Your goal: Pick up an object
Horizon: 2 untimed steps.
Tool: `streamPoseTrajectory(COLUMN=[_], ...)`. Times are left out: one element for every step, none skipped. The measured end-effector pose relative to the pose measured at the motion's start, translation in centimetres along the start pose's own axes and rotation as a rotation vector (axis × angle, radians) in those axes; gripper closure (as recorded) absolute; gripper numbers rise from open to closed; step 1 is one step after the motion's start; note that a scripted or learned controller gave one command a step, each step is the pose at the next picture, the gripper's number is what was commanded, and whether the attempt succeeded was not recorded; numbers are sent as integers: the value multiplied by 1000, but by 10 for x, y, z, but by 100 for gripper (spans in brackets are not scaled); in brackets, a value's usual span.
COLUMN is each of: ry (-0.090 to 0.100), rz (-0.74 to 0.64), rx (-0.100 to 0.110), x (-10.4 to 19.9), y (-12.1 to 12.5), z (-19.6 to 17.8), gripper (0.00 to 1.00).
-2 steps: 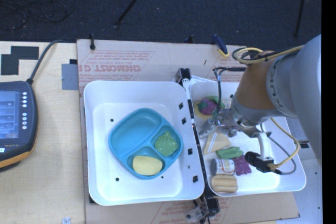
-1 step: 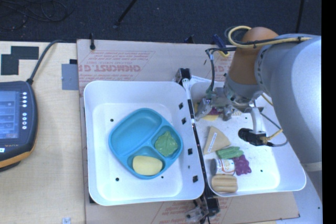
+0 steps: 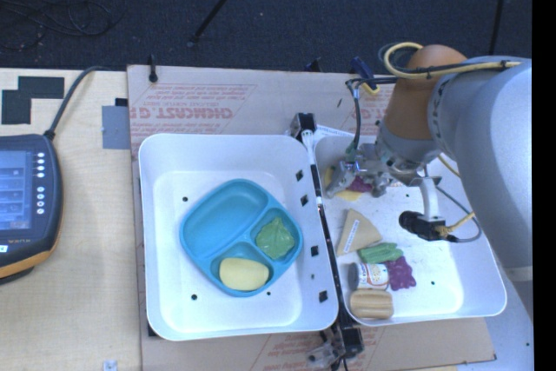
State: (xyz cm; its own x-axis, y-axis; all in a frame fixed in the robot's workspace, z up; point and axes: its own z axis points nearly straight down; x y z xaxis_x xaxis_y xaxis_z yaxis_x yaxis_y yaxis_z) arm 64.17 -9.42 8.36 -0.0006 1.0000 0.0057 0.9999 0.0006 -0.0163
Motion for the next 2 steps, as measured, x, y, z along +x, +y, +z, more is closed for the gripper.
streamPoseTrajectory(ry=[-5,-2], rz=[0,-4], rx=[-9,1], x=[-17,-16], y=[1,1], z=[0,-7], gripper=[0,100])
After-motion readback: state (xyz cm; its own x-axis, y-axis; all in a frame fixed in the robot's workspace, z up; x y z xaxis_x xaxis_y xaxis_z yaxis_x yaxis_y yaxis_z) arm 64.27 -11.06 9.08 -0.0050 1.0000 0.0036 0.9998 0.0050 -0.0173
